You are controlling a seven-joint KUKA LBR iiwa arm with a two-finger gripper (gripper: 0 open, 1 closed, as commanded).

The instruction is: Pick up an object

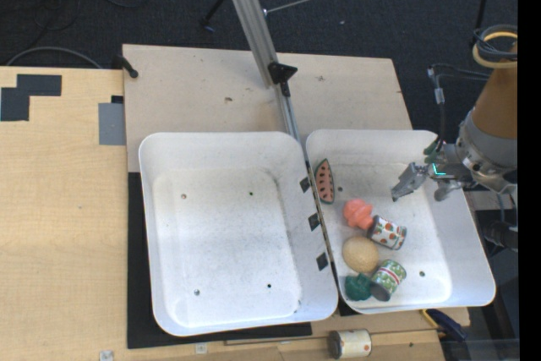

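Objects for picking sit clustered in the right bin [456,283]: a tan ball [360,254], two small printed cans [388,233] [390,276], an orange-pink lump [357,214], a green toy [358,287] and a watermelon slice [325,182] against the dividing wall. The left bin [220,232] lies beside it on a pale wooden bench [203,89]. Above the right bin's upper part hovers the gripper [425,183], its fingers spread apart, clasping nothing, well apart from the cluster.

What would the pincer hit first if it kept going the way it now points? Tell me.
The pincer points left and down over the right bin. It would probably meet bare bin floor first, just short of the pink object; depth is unclear from this view.
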